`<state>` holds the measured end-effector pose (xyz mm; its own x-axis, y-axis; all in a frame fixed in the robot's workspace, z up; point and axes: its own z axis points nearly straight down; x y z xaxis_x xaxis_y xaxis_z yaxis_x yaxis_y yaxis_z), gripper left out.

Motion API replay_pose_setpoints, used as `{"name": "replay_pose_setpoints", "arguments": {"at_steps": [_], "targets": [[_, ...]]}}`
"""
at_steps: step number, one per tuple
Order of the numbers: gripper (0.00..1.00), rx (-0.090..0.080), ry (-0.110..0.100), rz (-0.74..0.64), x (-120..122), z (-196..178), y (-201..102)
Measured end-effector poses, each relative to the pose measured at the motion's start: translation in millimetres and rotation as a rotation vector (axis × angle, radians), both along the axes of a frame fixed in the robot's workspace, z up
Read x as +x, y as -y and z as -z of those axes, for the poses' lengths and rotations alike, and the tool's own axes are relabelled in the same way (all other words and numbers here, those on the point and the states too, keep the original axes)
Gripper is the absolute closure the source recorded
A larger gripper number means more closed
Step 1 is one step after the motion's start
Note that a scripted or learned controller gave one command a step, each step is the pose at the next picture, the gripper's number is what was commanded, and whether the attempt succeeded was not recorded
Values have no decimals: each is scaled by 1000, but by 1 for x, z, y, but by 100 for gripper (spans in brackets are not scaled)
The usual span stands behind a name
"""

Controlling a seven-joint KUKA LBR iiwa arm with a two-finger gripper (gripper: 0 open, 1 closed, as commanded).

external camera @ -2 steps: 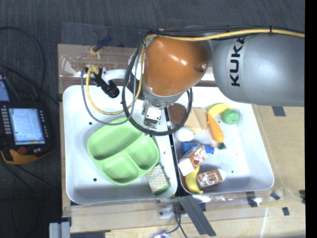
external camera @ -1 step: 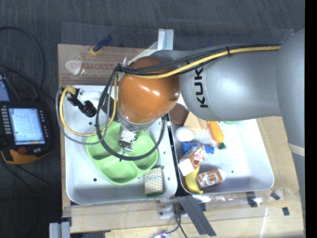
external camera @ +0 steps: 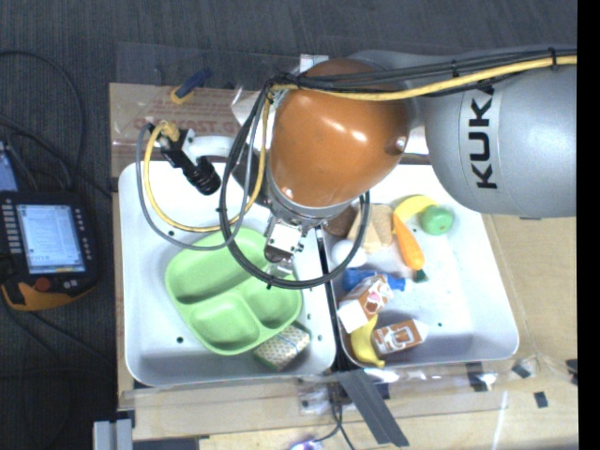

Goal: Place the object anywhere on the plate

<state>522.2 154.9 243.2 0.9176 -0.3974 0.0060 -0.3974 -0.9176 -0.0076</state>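
Nearest the camera, the arm's orange band (external camera: 333, 148) hangs over the divide between the bins, hiding the hand (external camera: 282, 247) below; its grip cannot be told. The green divided plate (external camera: 234, 293) lies tilted in the left bin (external camera: 150, 345).

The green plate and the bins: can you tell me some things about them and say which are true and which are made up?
1. The green plate lies in the left bin. True.
2. The plate is one flat dish with no sections. False: it is split into compartments.
3. The carrot lies in the right bin. True.
4. The carrot rests on the plate. False: it is in the other bin, beside a green round fruit.
5. The arm is blue. False: it is grey with an orange band.
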Motion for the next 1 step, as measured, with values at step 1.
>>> {"name": "replay_pose_setpoints", "arguments": {"at_steps": [1], "targets": [[100, -2, -7, -196, -28, -109, 64]]}}
